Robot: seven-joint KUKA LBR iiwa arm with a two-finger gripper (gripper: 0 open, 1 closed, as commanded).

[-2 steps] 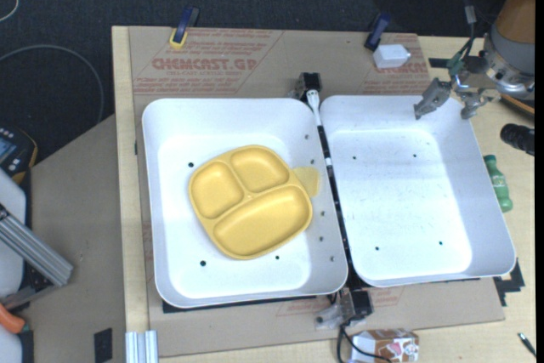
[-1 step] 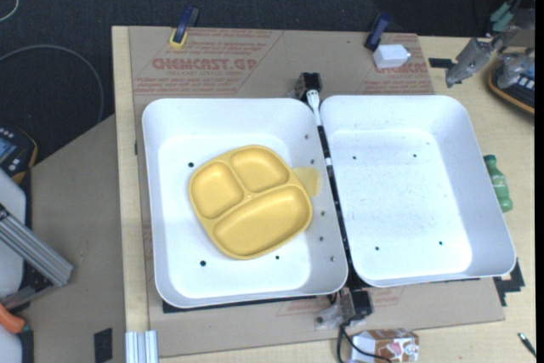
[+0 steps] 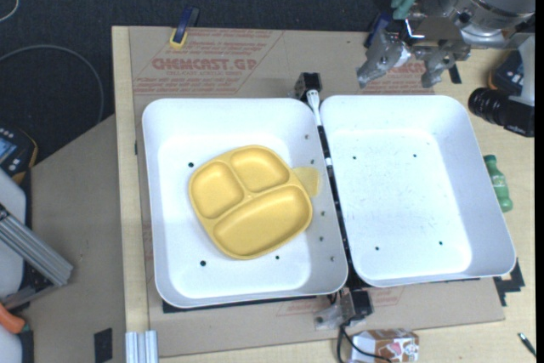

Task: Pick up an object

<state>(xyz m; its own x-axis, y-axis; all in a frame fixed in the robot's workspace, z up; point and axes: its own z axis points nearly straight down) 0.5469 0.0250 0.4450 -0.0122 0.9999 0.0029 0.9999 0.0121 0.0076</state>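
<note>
A yellow divided plate [image 3: 249,200] with three compartments lies flat in the left white bin [image 3: 161,183]. A small yellow flat piece [image 3: 307,179] pokes out from under its right edge. My gripper [image 3: 405,69] hangs above the far rim of the right bin [image 3: 484,183], well away from the plate. Its two fingers point down and stand apart, with nothing between them.
A black clamp [image 3: 308,85] sits at the far end of the seam between the bins. A green item [image 3: 499,183] lies just outside the right bin's right wall. A blue and yellow tool [image 3: 182,28] rests on the cardboard at the back left.
</note>
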